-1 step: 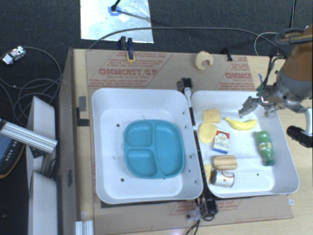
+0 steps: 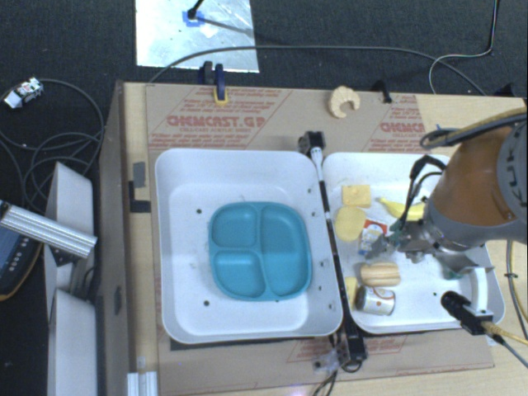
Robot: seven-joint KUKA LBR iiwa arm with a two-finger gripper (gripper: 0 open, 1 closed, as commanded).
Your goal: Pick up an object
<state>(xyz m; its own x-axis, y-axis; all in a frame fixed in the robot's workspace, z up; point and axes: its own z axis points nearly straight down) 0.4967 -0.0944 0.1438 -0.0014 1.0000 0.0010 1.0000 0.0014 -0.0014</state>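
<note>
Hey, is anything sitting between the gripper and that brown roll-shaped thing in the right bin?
Nothing visible. The gripper hangs in the right bin just above the brown roll-shaped object, with bare bin floor between them. The yellow pieces lie to the upper left, and a small can sits below the roll.

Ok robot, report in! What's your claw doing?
Gripper low in right bin, among the toy food. Bread roll just beside it, not held. Blue plate alone in left bin.

Smooth glossy blue plastic plate (image 2: 261,250), matt white plastic bins (image 2: 177,246), printed brown cardboard (image 2: 247,114).
</note>
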